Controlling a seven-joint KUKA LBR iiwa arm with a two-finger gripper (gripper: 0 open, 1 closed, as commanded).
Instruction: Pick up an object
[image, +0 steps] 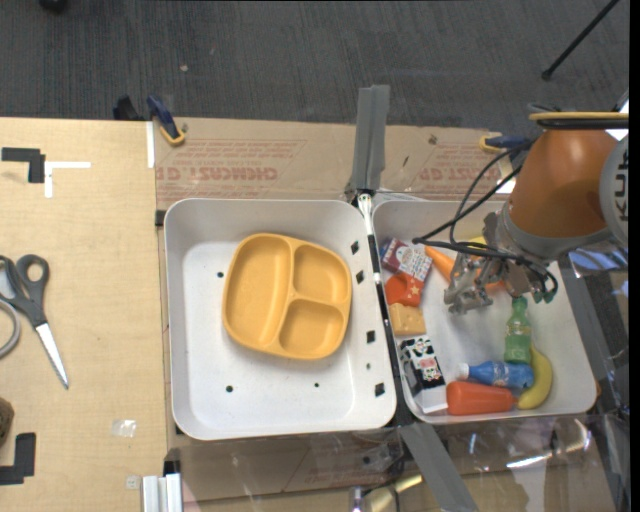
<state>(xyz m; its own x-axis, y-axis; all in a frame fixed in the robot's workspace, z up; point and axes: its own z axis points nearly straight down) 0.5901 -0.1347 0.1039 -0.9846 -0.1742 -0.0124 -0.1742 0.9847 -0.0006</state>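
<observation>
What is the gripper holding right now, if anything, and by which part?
Nothing that can be seen. The gripper hangs over the right bin near the green bottle, with no object visible between its fingers.

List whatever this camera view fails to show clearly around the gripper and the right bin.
- Gripper: its fingers blur into cables and metal, so their state cannot be read.
- Right bin: its back right corner is hidden by the arm's orange band.
- Carton: its print is too small to read.
- Scissors: one handle loop is cut off by the left edge.
</observation>
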